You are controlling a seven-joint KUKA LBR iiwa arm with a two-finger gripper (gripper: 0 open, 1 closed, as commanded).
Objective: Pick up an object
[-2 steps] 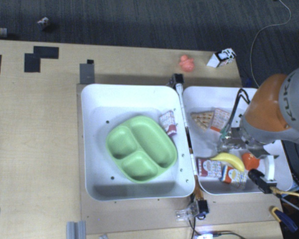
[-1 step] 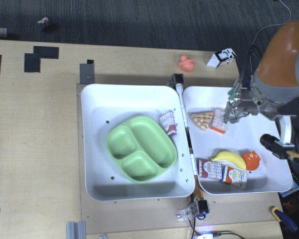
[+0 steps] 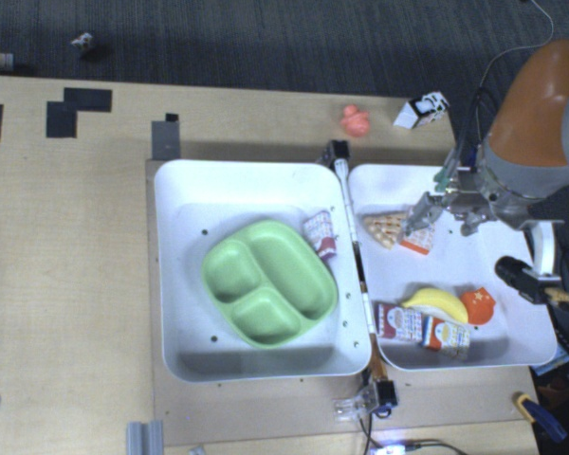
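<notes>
Pale wooden desk (image 3: 66,282) is carrying two shallow white bins side by side, with dark flooring running along its far edge.

Left white bin (image 3: 175,254): holding a large green plastic divided plate (image 3: 268,281) near its middle, and a small red-and-white wrapped packet (image 3: 321,234) lying just beside the plate's far right rim.

Right white bin (image 3: 512,344): holding a red-and-white printed carton (image 3: 423,328) lying flat near the front wall, a yellow toy banana (image 3: 436,302) touching the carton's far side, a small red-orange tomato-like toy (image 3: 477,305) just beside the banana, a tan cluster resembling peanuts or a biscuit (image 3: 386,227) near the far left corner, and a small orange-and-white flat piece (image 3: 417,244) just beside it.

Grey arm with an orange band (image 3: 541,102): reaching in from the right over the far half of the right bin.

Hand (image 3: 425,222): hanging directly over the orange-and-white piece; whether its fingers are spread or pressed together cannot be told at this slant, and nothing is visibly pinched.

Outside the bins: a small pink lump (image 3: 356,120) and a black-and-white tag (image 3: 423,108) are sitting on the desk beyond the far rims.

Handling note: the likely target, the orange-and-white piece, is lying flat and low, so the descent probably needs to be straight down with the fingers straddling its narrow width, keeping apart from the tan cluster and the dividing wall.
</notes>
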